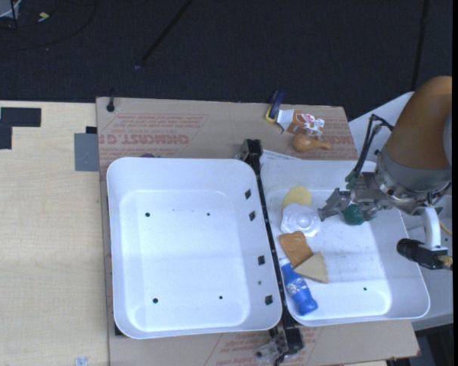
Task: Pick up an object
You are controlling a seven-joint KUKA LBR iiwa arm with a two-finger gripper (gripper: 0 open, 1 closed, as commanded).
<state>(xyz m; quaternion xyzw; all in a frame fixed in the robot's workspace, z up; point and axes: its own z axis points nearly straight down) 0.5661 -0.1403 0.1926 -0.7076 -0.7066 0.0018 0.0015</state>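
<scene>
Red mirrored lettering on cardboard (214, 124), unreadable; gripper (349, 208) over right bin (382, 296), finger state indiscernible.

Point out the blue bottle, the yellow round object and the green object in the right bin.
Blue bottle (298, 290): camera view, middle of its body.
Yellow round object (297, 197): camera view, its top.
Green object (354, 215): camera view, its visible side near the gripper.

Both bins (130, 181) are white. The right bin holds a pale yellow ball (296, 197), a blue bottle (298, 290), a tan wedge (314, 267), an orange-brown piece (295, 245) and a dark green object (354, 215).
</scene>
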